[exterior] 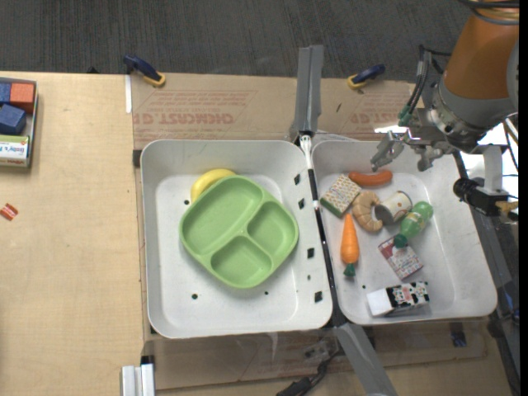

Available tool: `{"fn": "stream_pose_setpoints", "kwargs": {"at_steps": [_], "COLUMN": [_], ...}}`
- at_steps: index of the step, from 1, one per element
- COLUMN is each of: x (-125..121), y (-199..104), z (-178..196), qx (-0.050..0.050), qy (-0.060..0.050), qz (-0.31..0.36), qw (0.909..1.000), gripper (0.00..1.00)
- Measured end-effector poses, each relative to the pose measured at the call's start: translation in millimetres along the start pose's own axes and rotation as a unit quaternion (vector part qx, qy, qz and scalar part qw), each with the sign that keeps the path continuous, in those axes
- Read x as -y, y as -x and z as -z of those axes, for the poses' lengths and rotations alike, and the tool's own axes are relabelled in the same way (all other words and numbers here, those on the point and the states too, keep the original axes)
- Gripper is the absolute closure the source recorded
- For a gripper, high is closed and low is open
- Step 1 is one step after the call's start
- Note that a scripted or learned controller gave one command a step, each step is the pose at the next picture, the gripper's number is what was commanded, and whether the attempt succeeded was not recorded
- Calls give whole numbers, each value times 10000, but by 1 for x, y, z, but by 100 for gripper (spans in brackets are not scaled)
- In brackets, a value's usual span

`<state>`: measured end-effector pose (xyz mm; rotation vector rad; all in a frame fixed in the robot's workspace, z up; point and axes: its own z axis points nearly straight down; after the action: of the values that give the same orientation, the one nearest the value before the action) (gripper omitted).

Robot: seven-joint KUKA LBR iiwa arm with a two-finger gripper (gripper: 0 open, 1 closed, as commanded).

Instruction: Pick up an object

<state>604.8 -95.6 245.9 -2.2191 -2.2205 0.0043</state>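
My gripper (404, 156) hangs over the back of the right bin (462, 295), open, with nothing between its fingers. Just below and left of it lies an orange-red sausage (370, 177). Clustered beneath that are a speckled cracker block (340, 195), a tan bread piece (365, 209), a small can on its side (396, 206) and a green bottle (413, 221). An orange carrot (350, 242), a pink packet (401, 259) and a black-and-white box (399, 297) lie nearer the front.
The left bin (165, 304) holds a green divided plate (239, 231), which partly covers a yellow object (209, 181). A divider (309, 106) runs between the bins. Coloured blocks (16, 110) sit at the far left of the bench. Clamps (144, 70) grip the cardboard's back edge.
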Motion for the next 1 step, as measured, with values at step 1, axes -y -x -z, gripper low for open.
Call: {"fn": "stream_pose_setpoints", "kwargs": {"at_steps": [1], "x": [45], "y": [11], "z": [-123], "qx": [-3], "qy": [3], "qz": [892], "qw": [9960], "gripper": [0]}}
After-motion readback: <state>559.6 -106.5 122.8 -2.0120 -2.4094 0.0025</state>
